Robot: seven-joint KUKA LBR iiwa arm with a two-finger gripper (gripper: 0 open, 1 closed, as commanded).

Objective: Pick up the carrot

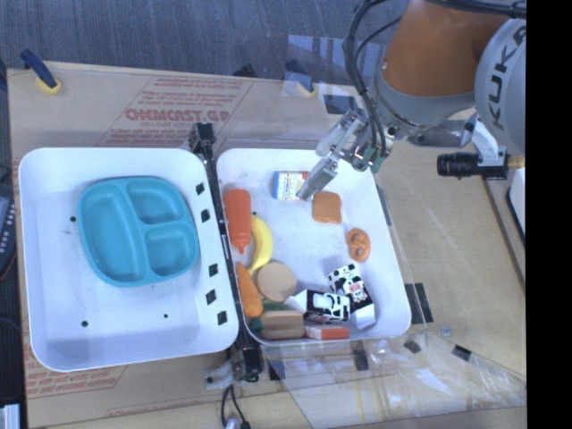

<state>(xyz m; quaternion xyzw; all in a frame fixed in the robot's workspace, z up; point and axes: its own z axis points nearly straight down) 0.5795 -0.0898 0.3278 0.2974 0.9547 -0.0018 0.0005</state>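
I see the gripper point(315, 183) hanging over the far side of the right bin point(386, 231), and I cannot tell from this angle how it is set. Nothing is visibly held in it. The carrot point(249, 292) lies well away from it, toward the near left corner, along the wall. It touches the round bun point(276, 281) and sits just below the banana point(261, 243), with the red bottle point(237, 219) beyond. Right beside the gripper are a small blue carton point(288, 185) and an orange-brown piece point(327, 207). My worry is crowding: a descent could hit the wall or pinch the bun. The bottle's similar colour could also draw the grasp astray.
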